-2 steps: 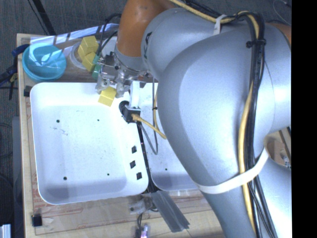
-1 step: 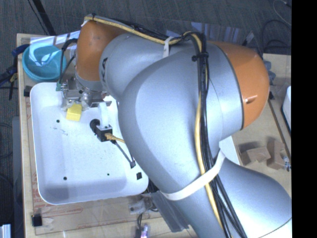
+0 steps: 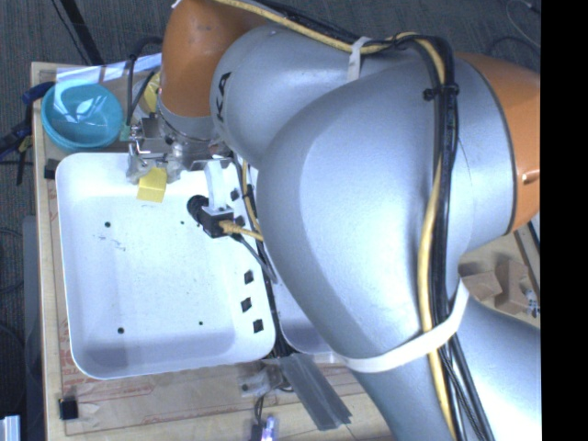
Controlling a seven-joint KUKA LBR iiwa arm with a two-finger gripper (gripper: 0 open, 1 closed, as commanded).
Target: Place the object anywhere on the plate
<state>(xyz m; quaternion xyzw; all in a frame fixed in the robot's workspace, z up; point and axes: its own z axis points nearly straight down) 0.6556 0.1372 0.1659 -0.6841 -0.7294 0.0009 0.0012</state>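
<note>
Yellow marks the task's thing: a small yellow block point(image 3: 152, 186) sits right under the jaws point(image 3: 150, 162) of the grey arm point(image 3: 367, 182), over the far left corner of the left white bin point(image 3: 138, 283). In the camera view the block looks pinched between the metal fingertips, though whether it rests on the bin floor or hangs just above it I cannot tell. The blue plate point(image 3: 81, 116) lies beyond that same corner of the bin, outside its rim, on the counter point(image 3: 41, 72). From the block the plate is up and to the left, near but apart, so the coming move likely runs across the rim toward it.
</note>
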